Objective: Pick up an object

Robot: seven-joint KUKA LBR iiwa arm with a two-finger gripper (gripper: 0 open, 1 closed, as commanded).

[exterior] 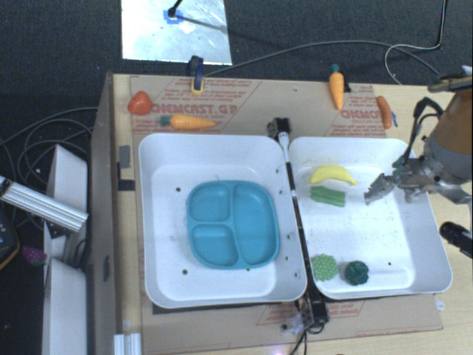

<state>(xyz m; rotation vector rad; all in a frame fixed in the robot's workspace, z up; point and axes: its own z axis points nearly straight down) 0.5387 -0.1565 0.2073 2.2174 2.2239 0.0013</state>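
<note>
Over the right bin (425,261), the gripper (375,189) is seen hanging with nothing pinched; spread or pressed together can't be told. A banana (333,174) is parked just left. "CHEMCAST" is printed on the board (244,95).

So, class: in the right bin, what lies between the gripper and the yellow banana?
In the camera view, just bare white bin floor separates the gripper from the banana; the green cucumber sits just below that line.

The grey arm (452,143) reaches in from the right, its tool (378,188) angled down and leftward, holding nothing.
</note>
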